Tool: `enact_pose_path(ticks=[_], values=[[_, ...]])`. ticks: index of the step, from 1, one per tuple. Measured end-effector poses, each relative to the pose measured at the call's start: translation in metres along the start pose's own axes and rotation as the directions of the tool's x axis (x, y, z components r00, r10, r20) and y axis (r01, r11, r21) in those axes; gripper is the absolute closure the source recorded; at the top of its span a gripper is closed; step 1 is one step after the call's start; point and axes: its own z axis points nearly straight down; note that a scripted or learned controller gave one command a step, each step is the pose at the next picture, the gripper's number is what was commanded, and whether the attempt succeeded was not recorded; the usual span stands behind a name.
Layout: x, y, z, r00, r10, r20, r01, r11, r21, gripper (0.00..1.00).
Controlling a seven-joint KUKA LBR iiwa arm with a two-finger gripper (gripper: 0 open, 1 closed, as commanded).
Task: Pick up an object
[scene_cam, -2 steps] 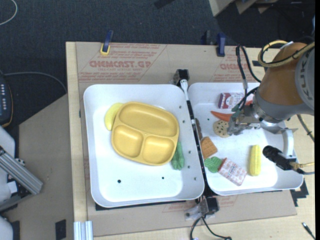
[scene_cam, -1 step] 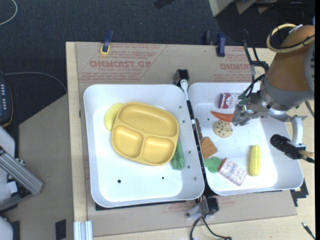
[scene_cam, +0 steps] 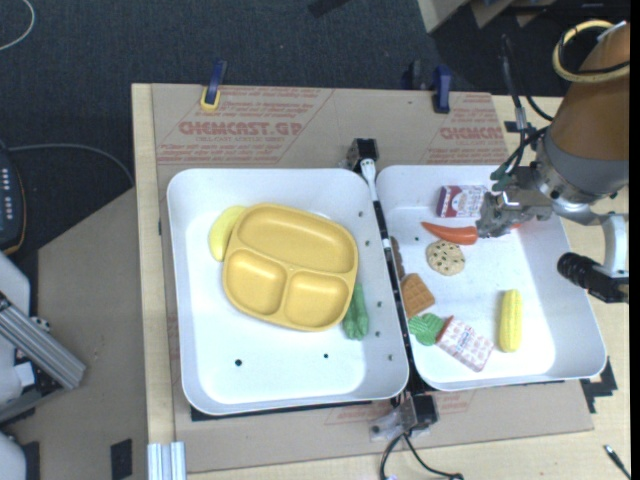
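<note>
Pick-up not yet achieved

Gripper [scene_cam: 497, 218] is low in the right bin [scene_cam: 560, 368], at the right end of the red chilli [scene_cam: 450, 232] and just beside the small red-and-white carton [scene_cam: 460, 201]. Whether its jaws stand wide or narrow cannot be told. Nothing is seen lifted. Cookie [scene_cam: 445, 258], corn cob [scene_cam: 509, 319], cracker [scene_cam: 416, 294] and wrapped sweet [scene_cam: 466, 343] lie on the bin floor. Yellow divided plate [scene_cam: 290, 266] sits in the left bin [scene_cam: 200, 348]. Remaining, by my judgement: grip and raise.
</note>
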Motion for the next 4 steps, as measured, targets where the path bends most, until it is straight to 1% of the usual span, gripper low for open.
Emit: enact_pose_path(ticks=[1, 2, 3, 4], values=[[0.035, 0.048, 0.01, 1.0, -0.004, -0.002, 0.004, 1.0, 0.002, 1.0], [0.052, 0.075, 0.0, 1.0, -0.002, -0.001, 0.002, 1.0, 0.001, 1.0], [0.051, 0.079, -0.004, 1.0, 0.0, 0.0, 0.0, 1.0, 0.003, 1.0], [0.065, 0.071, 0.008, 1.0, 0.0, -0.003, 0.0, 1.0, 0.01, 1.0]])
